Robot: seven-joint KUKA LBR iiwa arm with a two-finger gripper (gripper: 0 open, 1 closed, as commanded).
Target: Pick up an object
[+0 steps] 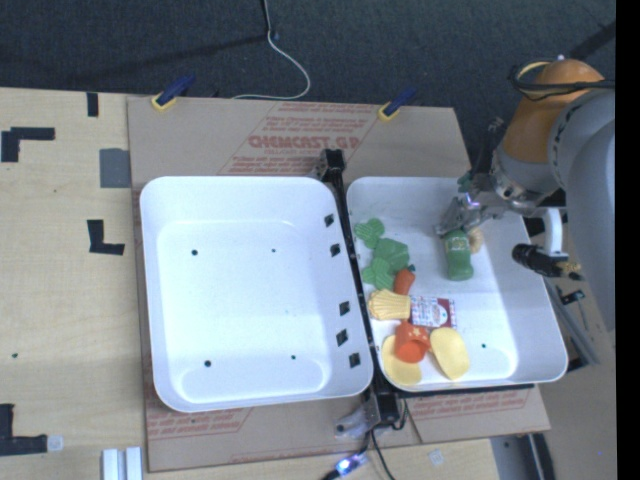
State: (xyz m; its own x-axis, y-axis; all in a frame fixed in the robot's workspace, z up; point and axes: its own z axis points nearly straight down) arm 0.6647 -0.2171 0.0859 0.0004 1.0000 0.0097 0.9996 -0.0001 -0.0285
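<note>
Cardboard sheet (300, 143), blue clips (173, 90)

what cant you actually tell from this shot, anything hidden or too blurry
- Gripper, camera view: too small and blurred to tell its grip; it sits just above the green bottle, contact unclear.
- Small white and red packet: print too small to read.
- Yellow piece at the right bin's near edge: partly covered by the orange-red toy, shape unclear.
- Arm: cut off by the right edge.

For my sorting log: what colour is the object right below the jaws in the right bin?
Green, seen in the camera view: the small object under the gripper.
</note>
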